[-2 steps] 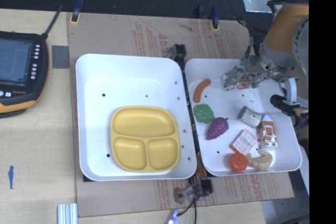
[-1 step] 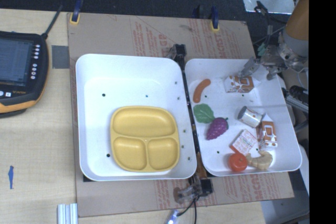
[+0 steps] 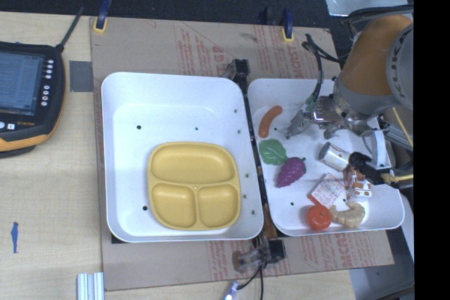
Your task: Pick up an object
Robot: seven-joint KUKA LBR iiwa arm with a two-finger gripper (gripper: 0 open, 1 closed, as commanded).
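The robot's two-finger metal gripper [image 3: 299, 124] hangs low over the far part of the right-hand shallow white bin [image 3: 281, 221], reached in from the right on a grey arm with an orange band [image 3: 373, 56]. Its fingers look spread, with nothing between them. Just to its left lies an orange sausage-shaped toy [image 3: 269, 120], the nearest candidate for picking up, apart from the fingertips. Nearer the viewer sit a green leaf-shaped toy [image 3: 272, 150] and a purple grape-bunch toy [image 3: 290, 171], close beside each other. A small silver can [image 3: 333, 154] lies on its side under the wrist. At the near edge are a red round toy [image 3: 318, 217], a pale beige lumpy toy [image 3: 350, 215] and a red-and-white packet [image 3: 326, 190]. The left-hand shallow white bin [image 3: 126, 102] holds a yellow plastic divided tray [image 3: 193, 186], probably a drop-off spot. No object is lifted yet.
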